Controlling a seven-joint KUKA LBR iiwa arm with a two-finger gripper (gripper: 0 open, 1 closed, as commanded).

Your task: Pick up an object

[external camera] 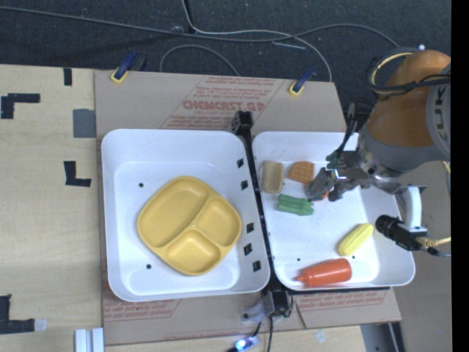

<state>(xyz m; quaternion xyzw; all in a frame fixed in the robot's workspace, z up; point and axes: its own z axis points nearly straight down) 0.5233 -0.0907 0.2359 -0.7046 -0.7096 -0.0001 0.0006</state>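
Note:
The right bin [388, 273] holds several toy foods: a tan piece [272, 176], an orange-brown piece [300, 171], a green pod [294, 205], a yellow corn cob [355, 238] and a red-orange piece [325, 273]. My gripper [322, 188] hangs over the bin's upper middle, just right of the orange-brown piece and above the green pod's right end. Nothing shows between its fingers.
The left bin [121, 152] holds a yellow divided plate [189, 224]. A black divider [254, 196] runs between the bins. The arm's orange band [410, 86] and grey wrist stand over the right bin's right side. Cables lie behind the bench.

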